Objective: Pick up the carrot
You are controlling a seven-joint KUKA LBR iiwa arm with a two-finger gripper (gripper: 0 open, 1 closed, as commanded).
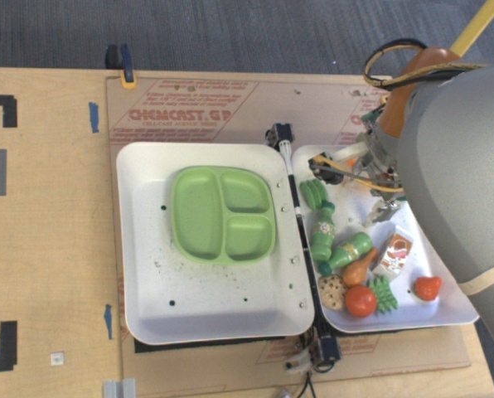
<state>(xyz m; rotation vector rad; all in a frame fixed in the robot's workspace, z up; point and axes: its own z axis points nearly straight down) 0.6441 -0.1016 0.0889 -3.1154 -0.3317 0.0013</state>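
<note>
The carrot (360, 267) lies in the right bin (446, 313), in the crowded lower half of it. It is a short orange piece whose long axis runs on a slant, from about 7 o'clock up to about 1 o'clock in the camera view. Things press close on every side. A green bottle-like toy (350, 249) touches it at 11 o'clock, a small printed carton (396, 254) sits just beside its upper end at 2 o'clock, a tomato (360, 301) is just beside it at 6 o'clock, and a cookie (331, 291) is near at 7 o'clock. A red fruit (428, 288) lies apart at 4 o'clock.

The gripper (378, 197) hangs over the upper part of the same bin, amid cables and under the bulk of the grey arm (454, 164). Whether it is spread or pressed together I cannot tell, and nothing can be seen in its grasp.

From the gripper the carrot lies near, toward 6 to 7 o'clock. In my judgement the coming move is a short travel that way and then down, with the gripper turned to close across the slanted axis. The risk is catching the carton or the green toy instead.

The left bin (139, 247), holding a green divided plate (197, 214), plays no part.
</note>
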